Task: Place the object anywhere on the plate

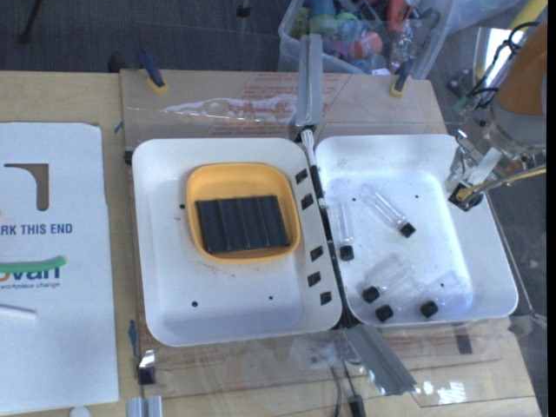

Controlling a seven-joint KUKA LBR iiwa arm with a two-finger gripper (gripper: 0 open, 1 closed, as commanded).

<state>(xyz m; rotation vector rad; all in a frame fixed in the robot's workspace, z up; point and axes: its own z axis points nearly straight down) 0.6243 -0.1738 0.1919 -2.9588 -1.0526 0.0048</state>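
A yellow square plate (240,175) sits in the left bin (165,294). On it lies a black ridged slab (241,223), covering most of the plate's floor. Several clear tubes with black caps lie in the right bin (486,276): one slanted tube (385,209) near the middle, one upright-lying tube (343,222) by the left wall, and a tube (388,278) near the front. Loose-looking black caps (428,308) show by the front wall. My gripper (475,172) hangs over the right bin's right rim, away from the tubes and far from the plate.
A metal divider (309,102) runs between the bins. A clear tub of coloured items (373,16) stands behind the bench. A white printed sheet (52,259) lies to the left. Blue clamps (154,76) hold the backing board.
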